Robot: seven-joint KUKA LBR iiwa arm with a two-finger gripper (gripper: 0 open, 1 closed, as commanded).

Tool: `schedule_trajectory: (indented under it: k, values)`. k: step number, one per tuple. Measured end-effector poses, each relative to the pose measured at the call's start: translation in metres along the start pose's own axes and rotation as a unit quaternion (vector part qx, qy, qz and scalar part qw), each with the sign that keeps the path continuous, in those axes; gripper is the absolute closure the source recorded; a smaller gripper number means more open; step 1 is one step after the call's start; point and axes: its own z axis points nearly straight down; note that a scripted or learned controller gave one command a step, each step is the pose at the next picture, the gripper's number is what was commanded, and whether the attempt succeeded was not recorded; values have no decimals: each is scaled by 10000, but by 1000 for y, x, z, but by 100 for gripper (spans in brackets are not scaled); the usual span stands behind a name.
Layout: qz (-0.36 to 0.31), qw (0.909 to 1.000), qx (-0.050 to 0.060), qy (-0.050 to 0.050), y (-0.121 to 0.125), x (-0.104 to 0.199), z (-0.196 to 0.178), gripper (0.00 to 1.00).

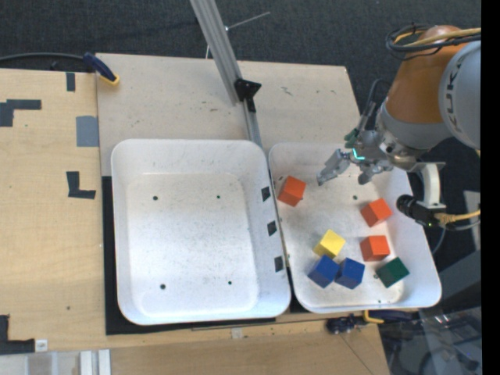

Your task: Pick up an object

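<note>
Gripper (pixel 344 169): fingers spread, holding nothing, above right bin (pixel 431 287) far edge; nearest orange cube (pixel 291 191) lies just left.

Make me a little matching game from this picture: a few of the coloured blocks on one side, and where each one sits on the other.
Things:
1. yellow block
2. green block
3. lone orange block

Places:
A. nearest the right bin's front right corner
B. by the divide between the bins, apart from the rest
C. just behind the two blue blocks

Pairs: 1-C, 2-A, 3-B
</note>
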Motion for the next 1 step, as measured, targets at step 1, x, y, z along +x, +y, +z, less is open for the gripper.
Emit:
schedule_trajectory:
  k: [1]
  values:
    - [-6, 10000, -21, -4, 1, 0, -3, 0]
